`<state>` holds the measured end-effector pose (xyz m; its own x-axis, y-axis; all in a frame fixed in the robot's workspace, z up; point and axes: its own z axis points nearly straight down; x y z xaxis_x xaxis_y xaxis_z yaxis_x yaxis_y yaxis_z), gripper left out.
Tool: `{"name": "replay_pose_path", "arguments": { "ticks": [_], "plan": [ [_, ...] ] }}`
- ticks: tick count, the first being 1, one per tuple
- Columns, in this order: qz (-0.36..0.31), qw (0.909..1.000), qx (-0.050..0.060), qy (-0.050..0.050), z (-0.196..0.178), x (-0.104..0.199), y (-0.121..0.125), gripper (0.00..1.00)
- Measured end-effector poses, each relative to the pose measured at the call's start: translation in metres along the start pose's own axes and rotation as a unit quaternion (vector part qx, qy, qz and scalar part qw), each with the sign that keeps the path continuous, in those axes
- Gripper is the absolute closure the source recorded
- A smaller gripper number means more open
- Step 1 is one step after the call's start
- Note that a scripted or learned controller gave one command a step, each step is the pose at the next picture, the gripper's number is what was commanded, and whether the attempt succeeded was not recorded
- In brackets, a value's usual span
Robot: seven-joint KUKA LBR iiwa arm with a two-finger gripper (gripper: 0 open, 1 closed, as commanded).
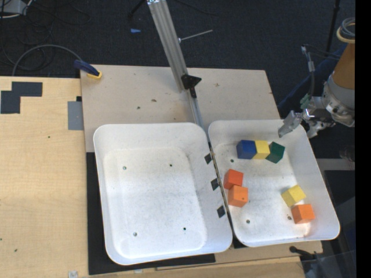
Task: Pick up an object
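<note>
At the frame's right edge the gripper (301, 124) hangs open and unladen over the right bin (324, 181), whose blocks include blue (246, 149), yellow (262, 149) and green (276, 152) ones touching in a row.

My two shallow plastic bins are white, the left bin (151, 196) speckled with faint dark dust and a few black dots, the right bin (316, 172) likewise marked. In the right one sit small cubes: a blue cube (246, 149), a yellow cube (262, 149) and a dark green cube (276, 152) in a row, two orange cubes (233, 178) (238, 196) together, and another yellow cube (293, 195) by a third orange cube (302, 213). My tool (302, 122) is silvery grey, and the wooden surface (139, 97) is pale tan.
</note>
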<state>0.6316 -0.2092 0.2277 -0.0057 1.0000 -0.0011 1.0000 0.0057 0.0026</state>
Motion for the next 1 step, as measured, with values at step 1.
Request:
{"name": "replay_pose_path", "arguments": {
  "ticks": [1],
  "plan": [
    [0.003, 1.0, 0.007, 0.002, 0.1056, 0.0011, -0.019, 0.0]
  ]
}}
